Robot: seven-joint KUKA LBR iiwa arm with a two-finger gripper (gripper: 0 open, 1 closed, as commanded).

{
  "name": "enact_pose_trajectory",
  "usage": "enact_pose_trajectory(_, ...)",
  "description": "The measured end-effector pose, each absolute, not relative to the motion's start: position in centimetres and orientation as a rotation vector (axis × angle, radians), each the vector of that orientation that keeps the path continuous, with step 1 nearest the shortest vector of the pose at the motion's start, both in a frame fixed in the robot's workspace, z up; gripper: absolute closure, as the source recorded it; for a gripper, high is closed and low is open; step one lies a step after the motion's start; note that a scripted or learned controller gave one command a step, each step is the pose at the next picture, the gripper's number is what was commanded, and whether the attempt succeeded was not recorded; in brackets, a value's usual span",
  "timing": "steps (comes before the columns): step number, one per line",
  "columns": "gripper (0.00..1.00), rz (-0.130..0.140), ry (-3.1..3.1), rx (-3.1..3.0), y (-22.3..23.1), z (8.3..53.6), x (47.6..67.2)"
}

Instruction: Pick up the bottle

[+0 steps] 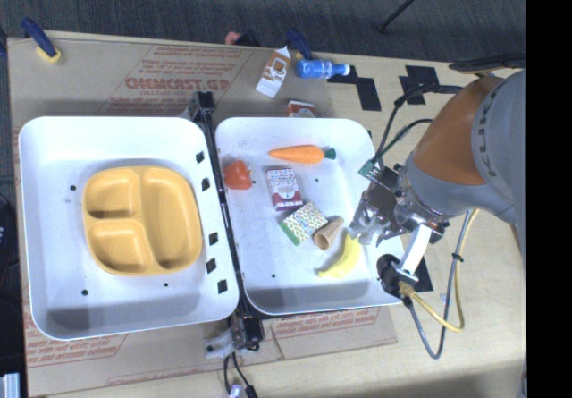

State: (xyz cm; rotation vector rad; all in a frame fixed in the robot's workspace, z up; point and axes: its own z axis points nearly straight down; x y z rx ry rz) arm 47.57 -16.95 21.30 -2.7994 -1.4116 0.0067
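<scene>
Over on the left, I've got the left bin (36, 208) with a yellow divided plate (141, 217) sitting pretty much in its middle, three compartments, nothing else on it that I can make out. A blue clip (40, 38) sits at the bench's far left corner.

Moving right, the right bin (268, 293) is the busy one. A small red-orange thing (237, 175), maybe a tomato, is up against its left wall. Next to that is a dark red packet (283, 188) lying flat near the middle, with an orange carrot (300, 154) just beyond it toward the far wall. Toward the near side of the packet there's a green-and-white patterned box (304, 222), touching an ice cream cone (328, 231) lying on its side. A yellow banana (343, 258) lies by the bin's right wall, near its front right corner.

The bottle (320, 70) isn't in either bin. It's blue with a white middle, lying on its side on the bench (116, 74) past the right bin's far edge, just beside a small carton (273, 72).

Furthest right, the gripper (375, 222) hangs over the right bin's right wall, right above the banana and well apart from the bottle. Whether the claw is open or closed, I honestly can't tell from this angle.
</scene>
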Motion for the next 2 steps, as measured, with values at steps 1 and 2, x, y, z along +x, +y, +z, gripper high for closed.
enact_pose_trajectory(1, 1.0, 0.004, -0.774, -3.041, -14.1, 20.7, 47.6)
enact_pose_trajectory(2, 1.0, 0.003, -0.954, -2.991, -15.0, 34.4, 47.7)
